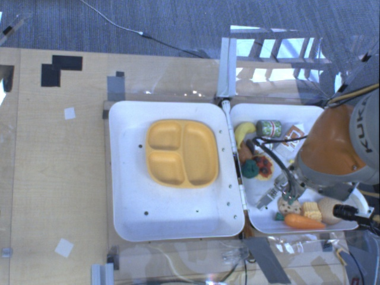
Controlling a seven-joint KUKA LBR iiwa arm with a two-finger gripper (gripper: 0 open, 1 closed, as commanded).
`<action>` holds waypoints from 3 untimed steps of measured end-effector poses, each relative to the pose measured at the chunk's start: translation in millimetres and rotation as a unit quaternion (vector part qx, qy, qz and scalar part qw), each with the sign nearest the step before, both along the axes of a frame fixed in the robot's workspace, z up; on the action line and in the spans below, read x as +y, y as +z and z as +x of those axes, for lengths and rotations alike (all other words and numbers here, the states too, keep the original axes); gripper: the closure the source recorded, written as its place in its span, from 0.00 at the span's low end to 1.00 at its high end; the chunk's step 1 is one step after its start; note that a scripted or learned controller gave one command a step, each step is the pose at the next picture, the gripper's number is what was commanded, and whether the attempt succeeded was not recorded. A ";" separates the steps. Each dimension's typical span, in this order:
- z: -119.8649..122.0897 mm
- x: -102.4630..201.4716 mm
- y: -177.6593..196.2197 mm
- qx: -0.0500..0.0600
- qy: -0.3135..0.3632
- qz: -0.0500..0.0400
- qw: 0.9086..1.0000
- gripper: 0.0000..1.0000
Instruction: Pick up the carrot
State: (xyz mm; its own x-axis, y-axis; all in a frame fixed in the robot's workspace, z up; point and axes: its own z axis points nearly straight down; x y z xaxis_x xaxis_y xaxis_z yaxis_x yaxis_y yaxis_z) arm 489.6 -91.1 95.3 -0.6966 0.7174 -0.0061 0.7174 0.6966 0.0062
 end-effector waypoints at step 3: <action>0.0 25.4 89.8 0.000 0.099 -0.001 0.995 1.00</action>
